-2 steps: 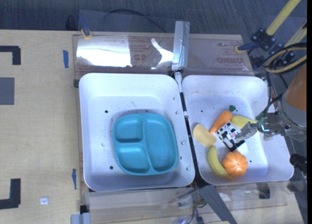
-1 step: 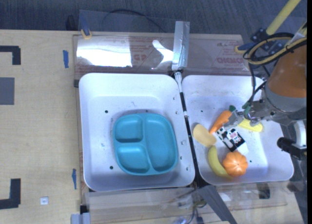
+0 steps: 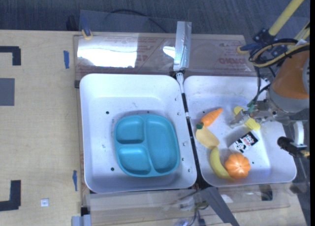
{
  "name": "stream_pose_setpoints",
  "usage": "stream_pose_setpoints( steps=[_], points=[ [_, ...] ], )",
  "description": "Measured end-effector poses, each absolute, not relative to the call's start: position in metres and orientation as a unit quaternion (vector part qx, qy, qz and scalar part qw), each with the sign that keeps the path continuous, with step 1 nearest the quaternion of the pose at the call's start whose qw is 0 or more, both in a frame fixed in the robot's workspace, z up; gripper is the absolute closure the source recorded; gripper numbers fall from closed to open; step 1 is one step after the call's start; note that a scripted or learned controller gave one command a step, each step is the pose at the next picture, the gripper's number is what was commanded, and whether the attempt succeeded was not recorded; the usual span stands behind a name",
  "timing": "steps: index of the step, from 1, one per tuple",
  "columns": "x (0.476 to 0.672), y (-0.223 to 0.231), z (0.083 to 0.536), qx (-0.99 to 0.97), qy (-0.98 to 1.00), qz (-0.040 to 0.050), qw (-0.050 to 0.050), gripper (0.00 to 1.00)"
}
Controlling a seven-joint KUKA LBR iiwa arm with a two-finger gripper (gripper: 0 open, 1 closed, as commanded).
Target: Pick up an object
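- Left bin (image 3: 93, 121): holds a blue three-compartment plate (image 3: 146, 144), lying flat at centre.
- Right bin (image 3: 280, 168): toy carrot (image 3: 212, 116), pale yellow piece (image 3: 207, 138), banana (image 3: 217, 163) and orange (image 3: 237, 166) touching it, black-and-white carton (image 3: 245, 142).
- Gripper (image 3: 244, 116): low over the right bin, beside a small yellow item (image 3: 252, 124); finger spread cannot be told.

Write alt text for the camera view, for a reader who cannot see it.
A grey robot arm with an orange band reaches from the right over the right white bin, its gripper above toy food: a carrot, a banana, an orange and a small black-and-white carton. The left white bin holds a blue divided plate.
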State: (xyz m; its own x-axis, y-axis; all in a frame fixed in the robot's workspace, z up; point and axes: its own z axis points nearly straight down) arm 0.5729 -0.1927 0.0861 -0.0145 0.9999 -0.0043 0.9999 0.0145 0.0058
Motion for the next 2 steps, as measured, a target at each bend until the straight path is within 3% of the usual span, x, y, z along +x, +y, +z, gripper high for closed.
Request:
stream_pose_setpoints(
  steps=[1,2],
  points=[
    [0.575,-0.192,0.099,0.701,0.713,0.0027,0.006,1.0],
    [0.557,-0.159,0.202,0.719,0.695,0.0032,0.004,1.0]
  ],
)
